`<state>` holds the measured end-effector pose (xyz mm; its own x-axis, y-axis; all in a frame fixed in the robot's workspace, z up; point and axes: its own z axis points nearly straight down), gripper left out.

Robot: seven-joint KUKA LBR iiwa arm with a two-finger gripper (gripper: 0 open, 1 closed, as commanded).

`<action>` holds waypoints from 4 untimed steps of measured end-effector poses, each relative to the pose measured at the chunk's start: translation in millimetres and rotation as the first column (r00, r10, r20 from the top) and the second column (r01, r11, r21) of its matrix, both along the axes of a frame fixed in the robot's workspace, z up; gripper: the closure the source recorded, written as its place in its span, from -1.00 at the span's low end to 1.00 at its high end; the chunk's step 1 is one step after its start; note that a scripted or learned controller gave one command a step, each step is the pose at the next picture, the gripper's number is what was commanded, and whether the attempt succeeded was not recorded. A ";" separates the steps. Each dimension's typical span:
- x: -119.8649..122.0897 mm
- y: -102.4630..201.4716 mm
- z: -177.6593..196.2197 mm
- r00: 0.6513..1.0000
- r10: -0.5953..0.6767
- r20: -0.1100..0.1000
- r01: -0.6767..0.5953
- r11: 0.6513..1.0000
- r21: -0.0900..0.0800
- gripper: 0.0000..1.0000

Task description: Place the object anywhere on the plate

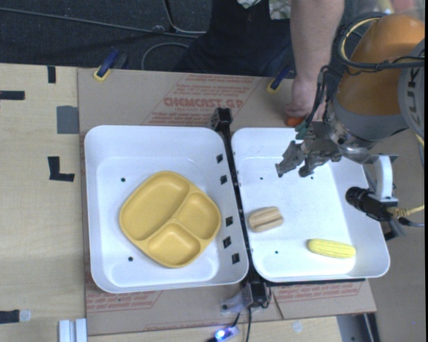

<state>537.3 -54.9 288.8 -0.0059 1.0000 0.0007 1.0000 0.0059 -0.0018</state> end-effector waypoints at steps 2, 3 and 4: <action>32.2 97.6 -24.1 1.000 0.001 0.000 -0.001 1.000 0.000 1.00; 37.5 156.9 -41.8 1.000 0.001 -0.002 -0.001 1.000 0.000 1.00; 54.1 205.7 -66.8 1.000 -0.001 -0.002 0.001 1.000 -0.001 1.00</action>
<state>591.4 150.8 222.0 -0.0053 1.0000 -0.0006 1.0000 0.0053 -0.0039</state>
